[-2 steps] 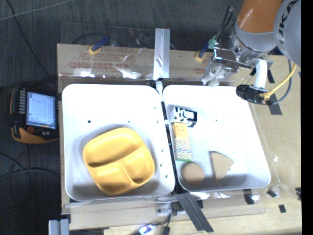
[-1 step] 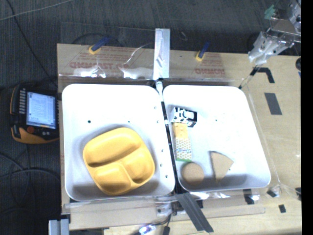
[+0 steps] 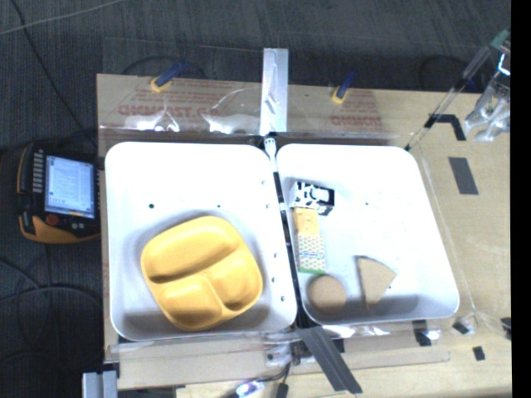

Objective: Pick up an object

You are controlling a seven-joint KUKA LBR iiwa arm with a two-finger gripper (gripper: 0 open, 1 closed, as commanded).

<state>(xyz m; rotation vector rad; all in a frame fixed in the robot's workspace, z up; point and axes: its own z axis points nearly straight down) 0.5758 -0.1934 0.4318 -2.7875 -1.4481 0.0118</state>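
Resting yellow tray [image 3: 202,269] left, box [image 3: 309,239] right

Yellow tray [image 3: 202,270] in left bin [image 3: 124,172]; packet [image 3: 310,240] right.

Red print runs across the clear sheet [image 3: 207,106] behind the bins, too blurred to read. The pendant [image 3: 62,191] screen and box [image 3: 309,239] markings are illegible too.

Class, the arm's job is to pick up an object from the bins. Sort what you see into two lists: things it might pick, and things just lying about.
Might be picked:
yellow tray
black-and-white item
packet
brown disc
brown wedge

Lying about:
handheld screen
blue-yellow clamps
cable
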